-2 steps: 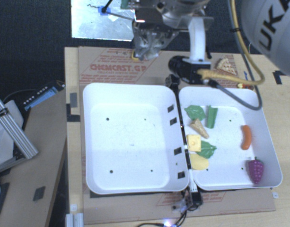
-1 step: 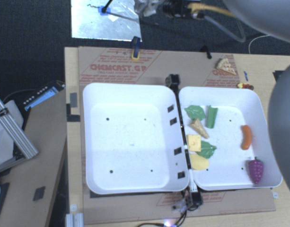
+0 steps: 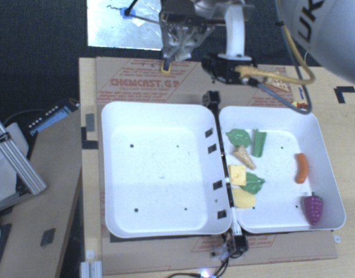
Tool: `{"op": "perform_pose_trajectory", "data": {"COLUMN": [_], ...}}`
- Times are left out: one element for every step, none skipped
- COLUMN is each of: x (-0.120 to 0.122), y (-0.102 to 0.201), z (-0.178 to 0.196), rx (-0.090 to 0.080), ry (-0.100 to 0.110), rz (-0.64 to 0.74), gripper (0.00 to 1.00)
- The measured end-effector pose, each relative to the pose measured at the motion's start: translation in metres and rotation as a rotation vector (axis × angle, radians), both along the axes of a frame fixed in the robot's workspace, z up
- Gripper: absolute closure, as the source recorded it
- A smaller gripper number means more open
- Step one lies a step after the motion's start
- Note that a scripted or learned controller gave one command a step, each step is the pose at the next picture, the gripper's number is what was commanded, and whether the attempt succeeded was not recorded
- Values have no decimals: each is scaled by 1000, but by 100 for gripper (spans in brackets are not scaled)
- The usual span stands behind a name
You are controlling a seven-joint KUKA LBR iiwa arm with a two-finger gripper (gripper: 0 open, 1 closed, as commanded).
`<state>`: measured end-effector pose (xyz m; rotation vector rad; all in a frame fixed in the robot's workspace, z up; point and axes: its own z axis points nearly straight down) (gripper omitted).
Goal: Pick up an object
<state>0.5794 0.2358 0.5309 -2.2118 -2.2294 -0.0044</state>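
Note:
The right bin [image 3: 330, 185] holds several small objects: a green leaf shape [image 3: 239, 136], a green stick [image 3: 259, 143], a tan wedge [image 3: 243, 156], a yellow block [image 3: 237, 175], a second green leaf [image 3: 254, 183], a pale yellow round piece [image 3: 244, 198], an orange sausage [image 3: 302, 168] and a purple grape bunch [image 3: 313, 208]. My gripper [image 3: 179, 53] hangs high beyond the far rim of the left bin [image 3: 110, 155], well away from all of them. Its fingertips meet in a point, shut, with nothing between them.
A black hinge strip [image 3: 221, 167] divides the two bins. Yellow and grey cables [image 3: 270, 77] trail from the arm over the cardboard behind the right bin. A metal frame [image 3: 18, 167] and a small black device [image 3: 50, 117] stand left of the bench.

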Motion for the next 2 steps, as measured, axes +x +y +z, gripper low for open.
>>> {"op": "perform_pose_trajectory", "data": {"x": [84, -14], "y": [-30, 1], "z": [3, 6], "rx": [-3, 1], "ry": [-2, -2], "rz": [-11, 3], "gripper": [100, 100]}}
